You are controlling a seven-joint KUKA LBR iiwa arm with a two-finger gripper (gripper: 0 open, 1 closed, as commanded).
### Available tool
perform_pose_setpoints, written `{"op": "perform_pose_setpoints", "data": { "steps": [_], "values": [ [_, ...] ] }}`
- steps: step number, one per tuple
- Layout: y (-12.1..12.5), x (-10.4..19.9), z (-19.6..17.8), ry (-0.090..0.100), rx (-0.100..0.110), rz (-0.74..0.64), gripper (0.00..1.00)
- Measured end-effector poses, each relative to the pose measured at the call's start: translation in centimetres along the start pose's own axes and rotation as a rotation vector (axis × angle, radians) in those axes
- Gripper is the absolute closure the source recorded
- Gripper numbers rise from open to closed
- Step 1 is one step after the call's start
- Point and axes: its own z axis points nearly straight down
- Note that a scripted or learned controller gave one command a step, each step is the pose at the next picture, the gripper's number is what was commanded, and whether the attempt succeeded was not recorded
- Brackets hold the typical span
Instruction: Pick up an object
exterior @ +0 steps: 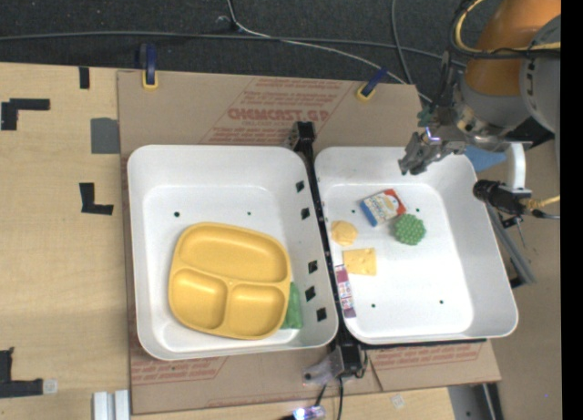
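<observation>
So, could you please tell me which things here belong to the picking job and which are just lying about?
Job:
gripper
green ball
small packet
yellow block
yellow round piece
right bin

Lying about:
yellow divided tray
left bin
clamps
cable

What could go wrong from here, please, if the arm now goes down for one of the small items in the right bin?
The tool hangs near the right bin's back rim, apart from the items, so it needs a sideways move first. The small box and green ball lie close together; closing on one may nudge the other. The round ball could roll away. The yellow wedge lies flat and may slip.
</observation>
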Motion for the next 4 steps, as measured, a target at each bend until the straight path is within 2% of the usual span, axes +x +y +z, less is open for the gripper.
{"op": "perform_pose_setpoints", "data": {
  "steps": [1,2,3,4],
  "values": [
    [0.0,0.0,-1.7,0.001,0.003,0.000,1.00],
    [0.1,5.6,-0.5,0.002,0.005,-0.004,1.00],
    [-1.2,10.9,0.0,0.001,0.006,-0.003,1.00],
    [-1.2,17.0,0.7,0.002,0.006,-0.006,1.00]
  ]
}}
